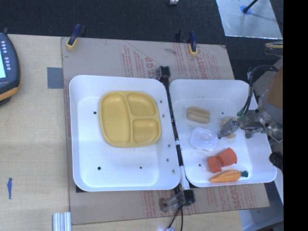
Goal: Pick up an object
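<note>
Your gripper (pixel 230 127) sits just right of the clear cup (pixel 202 139); can't tell if it's clenched.

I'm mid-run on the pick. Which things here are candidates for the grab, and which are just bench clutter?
Job items, right bin: tan bread roll, clear plastic lid, orange cup, orange block, toy carrot, plus the gripper over them.

Lying about: yellow divided plate in the left bin, pendant, clamps.
</note>
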{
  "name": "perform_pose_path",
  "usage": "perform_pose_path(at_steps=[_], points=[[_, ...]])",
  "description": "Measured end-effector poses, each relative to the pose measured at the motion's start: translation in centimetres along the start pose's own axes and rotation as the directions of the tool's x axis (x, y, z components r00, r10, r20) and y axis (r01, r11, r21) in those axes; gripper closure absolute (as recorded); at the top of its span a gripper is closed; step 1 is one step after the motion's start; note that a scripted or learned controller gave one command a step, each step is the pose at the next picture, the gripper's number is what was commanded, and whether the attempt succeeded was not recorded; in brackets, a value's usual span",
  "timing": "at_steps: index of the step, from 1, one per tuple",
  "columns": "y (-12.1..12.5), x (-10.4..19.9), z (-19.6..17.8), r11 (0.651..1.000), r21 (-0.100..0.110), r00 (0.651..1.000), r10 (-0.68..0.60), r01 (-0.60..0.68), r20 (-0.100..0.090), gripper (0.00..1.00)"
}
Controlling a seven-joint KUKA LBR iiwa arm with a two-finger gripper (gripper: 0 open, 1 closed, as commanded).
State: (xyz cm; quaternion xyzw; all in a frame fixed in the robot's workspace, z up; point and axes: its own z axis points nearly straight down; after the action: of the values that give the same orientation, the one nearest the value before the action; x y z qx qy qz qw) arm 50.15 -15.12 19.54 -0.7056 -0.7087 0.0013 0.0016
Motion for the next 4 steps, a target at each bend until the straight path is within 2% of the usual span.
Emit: perform_pose_path(at_steps=[1, 2, 3, 4], points=[[5.3, -4.0, 7.6, 1.000, -0.004, 1.000, -0.001, 0.001, 0.004, 0.00], [6.7, -4.1, 10.4, 1.000, -0.004, 1.000, -0.003, 0.003, 0.003, 0.00], [6.6, -4.2, 9.3, 1.000, -0.005, 1.000, -0.002, 0.002, 0.004, 1.00], [7.4, 1.9, 6.9, 1.000, -0.005, 1.000, -0.003, 0.003, 0.003, 1.00]])
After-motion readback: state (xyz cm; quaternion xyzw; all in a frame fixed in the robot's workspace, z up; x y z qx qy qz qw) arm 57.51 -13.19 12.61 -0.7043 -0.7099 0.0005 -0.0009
